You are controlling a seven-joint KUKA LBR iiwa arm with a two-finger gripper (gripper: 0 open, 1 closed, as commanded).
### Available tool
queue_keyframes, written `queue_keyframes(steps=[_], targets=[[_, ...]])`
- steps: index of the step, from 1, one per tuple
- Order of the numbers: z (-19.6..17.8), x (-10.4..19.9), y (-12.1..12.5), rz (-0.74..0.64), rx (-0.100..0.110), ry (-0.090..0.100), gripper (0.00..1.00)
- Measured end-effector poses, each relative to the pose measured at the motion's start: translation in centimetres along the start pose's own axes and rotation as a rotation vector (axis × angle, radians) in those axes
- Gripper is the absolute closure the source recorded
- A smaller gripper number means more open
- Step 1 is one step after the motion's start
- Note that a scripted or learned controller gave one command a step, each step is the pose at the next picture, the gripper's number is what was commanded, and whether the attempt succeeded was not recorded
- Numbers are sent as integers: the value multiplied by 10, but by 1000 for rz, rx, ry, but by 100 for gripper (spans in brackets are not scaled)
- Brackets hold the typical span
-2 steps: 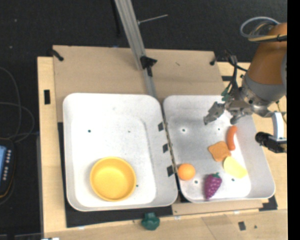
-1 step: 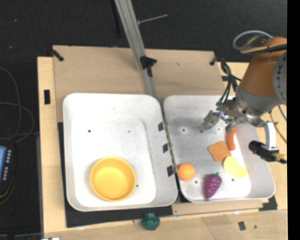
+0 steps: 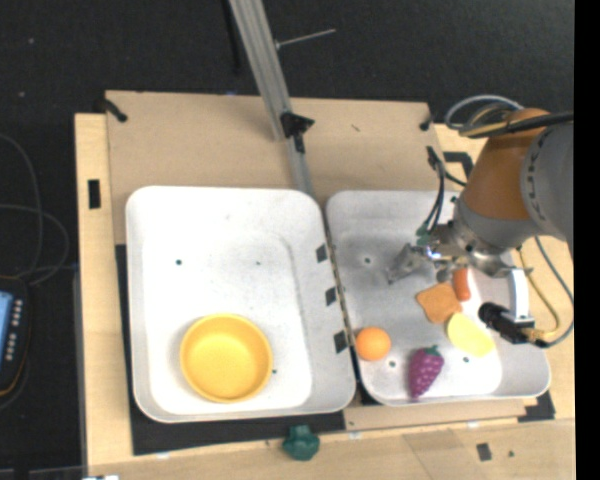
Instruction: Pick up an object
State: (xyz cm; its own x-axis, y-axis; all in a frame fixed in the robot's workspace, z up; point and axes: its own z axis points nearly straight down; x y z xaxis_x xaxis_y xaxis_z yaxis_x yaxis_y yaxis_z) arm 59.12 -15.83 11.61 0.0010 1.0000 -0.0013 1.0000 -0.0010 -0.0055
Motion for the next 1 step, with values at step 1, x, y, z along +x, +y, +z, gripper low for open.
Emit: queue_keyframes(steps=[1], targets=[[-15, -1, 2, 4, -9, 1, 100]])
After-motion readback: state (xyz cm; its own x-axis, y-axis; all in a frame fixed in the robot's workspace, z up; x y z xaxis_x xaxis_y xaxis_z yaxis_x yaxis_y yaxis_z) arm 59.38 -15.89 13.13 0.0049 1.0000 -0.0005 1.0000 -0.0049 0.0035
